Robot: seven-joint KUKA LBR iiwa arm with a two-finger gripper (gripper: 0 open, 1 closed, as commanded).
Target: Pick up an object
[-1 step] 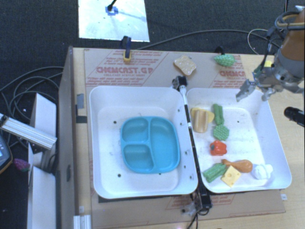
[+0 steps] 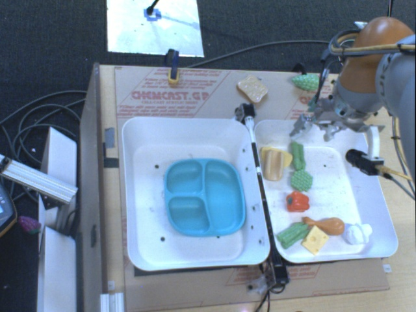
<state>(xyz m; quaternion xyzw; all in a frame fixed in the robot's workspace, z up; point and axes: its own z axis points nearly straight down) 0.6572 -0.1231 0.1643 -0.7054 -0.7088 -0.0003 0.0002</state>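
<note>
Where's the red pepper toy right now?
In the camera view, the red pepper lies in the right bin, near its middle, just below the green textured piece and above the orange drumstick.

Just the one camera here, mounted up above the bench and looking down at a slant rather than straight overhead. The far end of the bench sits toward the top of the frame and the near edge toward the bottom. It's pulled back enough to take in both the left bin and the right bin whole, plus dark floor and some cables off to the left. The arm comes in from the upper right corner, so that side is nearest its base.
</note>
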